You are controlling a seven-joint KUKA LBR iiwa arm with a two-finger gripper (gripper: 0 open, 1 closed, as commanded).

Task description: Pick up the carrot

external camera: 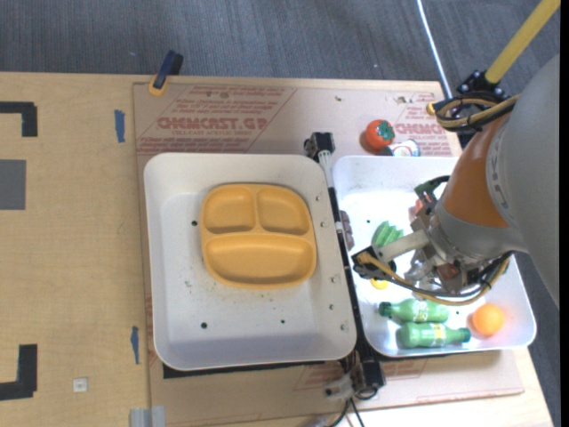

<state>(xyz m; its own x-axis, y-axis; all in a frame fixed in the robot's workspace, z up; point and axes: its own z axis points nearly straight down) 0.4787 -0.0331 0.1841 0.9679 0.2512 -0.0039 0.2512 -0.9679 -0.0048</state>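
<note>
Camera view counts two white bins on the worktop [80,265]: the left bin [169,265] holds one yellow divided plate [258,235]; the right bin [373,172] holds two green bottles [430,323], one orange ball [486,319] and one green item [387,234]. I cannot tell which item is the carrot, nor the claw's [436,269] state.

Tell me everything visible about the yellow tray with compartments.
The yellow divided tray looks like smooth matte plastic, with rounded corners. It has three compartments: two smaller ones on the far side and one long one on the near side, all holding nothing. It lies flat, near the middle of the left white bin, resting on the bin's floor. Nothing else touches it, and the arm is away over the other bin.
</note>
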